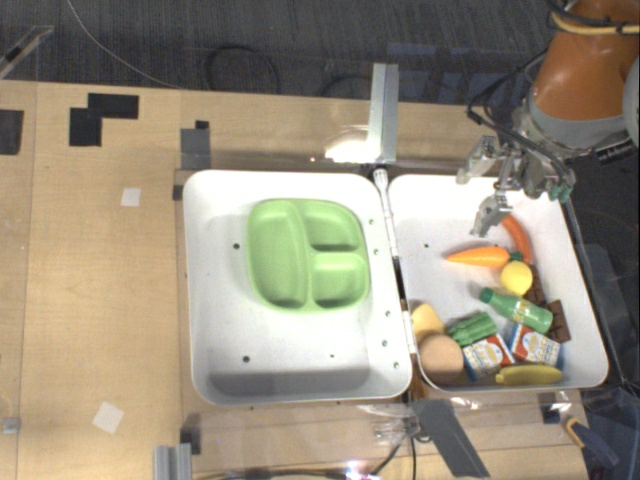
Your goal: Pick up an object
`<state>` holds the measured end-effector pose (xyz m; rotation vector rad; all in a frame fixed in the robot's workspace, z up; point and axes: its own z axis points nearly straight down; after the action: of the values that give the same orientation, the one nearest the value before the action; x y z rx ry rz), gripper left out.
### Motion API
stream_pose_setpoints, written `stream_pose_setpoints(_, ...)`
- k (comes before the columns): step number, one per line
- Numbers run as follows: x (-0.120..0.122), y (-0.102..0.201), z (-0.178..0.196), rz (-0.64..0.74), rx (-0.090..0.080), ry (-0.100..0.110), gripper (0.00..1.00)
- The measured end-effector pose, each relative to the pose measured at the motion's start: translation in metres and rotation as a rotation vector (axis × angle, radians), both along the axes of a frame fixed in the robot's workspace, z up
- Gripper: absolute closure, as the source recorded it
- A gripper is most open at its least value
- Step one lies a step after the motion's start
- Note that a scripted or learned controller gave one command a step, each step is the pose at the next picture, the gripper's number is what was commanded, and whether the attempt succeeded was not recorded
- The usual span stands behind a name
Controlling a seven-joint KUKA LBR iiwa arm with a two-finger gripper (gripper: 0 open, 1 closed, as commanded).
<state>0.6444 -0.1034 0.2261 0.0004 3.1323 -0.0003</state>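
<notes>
the pincer [493, 211] hangs over the far part of the right white bin [430, 208], its metal fingers apart with nothing between them, just beside the red chilli-shaped toy [517, 236]. near it lie the orange toy carrot [479, 256] and yellow lemon toy [516, 277]. a green divided plastic tray [306, 253] sits in the left white bin [215, 298] on the wooden counter [90, 298].

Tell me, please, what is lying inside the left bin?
The left bin holds a green divided tray, lying flat with its compartments bare. Whatever sits beneath the tray is covered and cannot be seen.
</notes>
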Motion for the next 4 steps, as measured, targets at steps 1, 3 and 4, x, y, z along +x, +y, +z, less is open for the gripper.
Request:
stream_pose_setpoints(1, -0.054, 0.007, -0.128, 0.203, -0.003, -0.005, 0.0)
stream_pose_setpoints(3, -0.059, 0.008, -0.136, 0.141, -0.002, -0.007, 0.0)
stream_pose_setpoints(4, 0.008, 0.001, -0.137, 0.429, -0.004, -0.004, 0.0)
